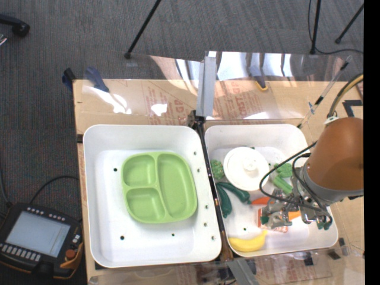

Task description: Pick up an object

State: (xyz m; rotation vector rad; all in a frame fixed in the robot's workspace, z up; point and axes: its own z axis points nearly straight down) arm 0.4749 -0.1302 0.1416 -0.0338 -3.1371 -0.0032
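Gripper (pixel 285 215) lowered into right bin (pixel 297 136) over small items beside banana (pixel 248 241); finger state cannot be told; nothing seen lifted.

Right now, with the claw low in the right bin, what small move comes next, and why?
Probably a short, straight lift to check the catch: the claw sits low among clutter beside the banana, and I can't tell whether it holds anything.
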